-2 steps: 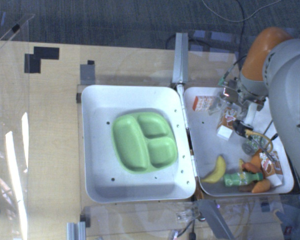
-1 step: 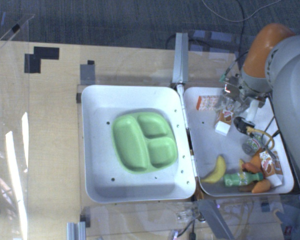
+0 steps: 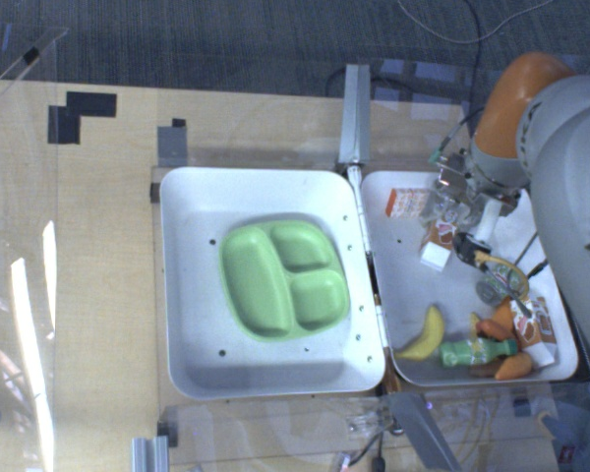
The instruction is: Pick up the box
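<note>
The box (image 3: 406,203) lies flat in the right bin's (image 3: 403,293) far left corner, orange and white. The gripper (image 3: 450,207) hangs just beside it, toward the far edge; its grip can't be made out. Banana (image 3: 425,334) and bottle (image 3: 469,353) sit by the near edge. Green tray (image 3: 283,278) fills the left bin (image 3: 192,264).

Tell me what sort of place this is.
Probably a robotics lab's pick-and-place bench: a robot arm reaches over two white bins, one holding a green divided tray, the other toy food such as a banana.
</note>
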### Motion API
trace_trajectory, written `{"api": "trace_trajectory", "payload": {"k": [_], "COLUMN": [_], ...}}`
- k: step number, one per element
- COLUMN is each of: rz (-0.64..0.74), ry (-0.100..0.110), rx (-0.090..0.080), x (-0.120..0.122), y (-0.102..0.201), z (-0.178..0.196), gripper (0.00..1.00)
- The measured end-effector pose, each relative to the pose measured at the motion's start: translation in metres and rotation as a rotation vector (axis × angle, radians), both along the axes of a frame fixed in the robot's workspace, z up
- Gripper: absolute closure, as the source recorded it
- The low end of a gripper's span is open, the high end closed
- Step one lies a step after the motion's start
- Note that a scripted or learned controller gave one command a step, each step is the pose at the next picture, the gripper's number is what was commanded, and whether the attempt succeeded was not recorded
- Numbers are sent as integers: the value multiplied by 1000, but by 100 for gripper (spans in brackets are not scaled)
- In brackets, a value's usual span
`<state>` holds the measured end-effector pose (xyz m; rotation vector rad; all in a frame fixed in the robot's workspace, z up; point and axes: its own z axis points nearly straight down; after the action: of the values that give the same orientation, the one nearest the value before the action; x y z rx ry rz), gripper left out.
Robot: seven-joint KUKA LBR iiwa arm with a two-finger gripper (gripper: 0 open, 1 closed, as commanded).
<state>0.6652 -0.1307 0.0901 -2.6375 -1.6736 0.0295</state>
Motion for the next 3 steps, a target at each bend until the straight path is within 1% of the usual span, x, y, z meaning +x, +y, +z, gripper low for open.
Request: {"api": "trace_trajectory", "payload": {"k": [1,2,3], "rz": [-31,-22,48], "ry": [-33,-36,-31], "rx": [-6,-8,-6], "x": [2,3,4], "y": [-13,-11,-25], "z": [331,342,347], "gripper": [100,100,100]}}
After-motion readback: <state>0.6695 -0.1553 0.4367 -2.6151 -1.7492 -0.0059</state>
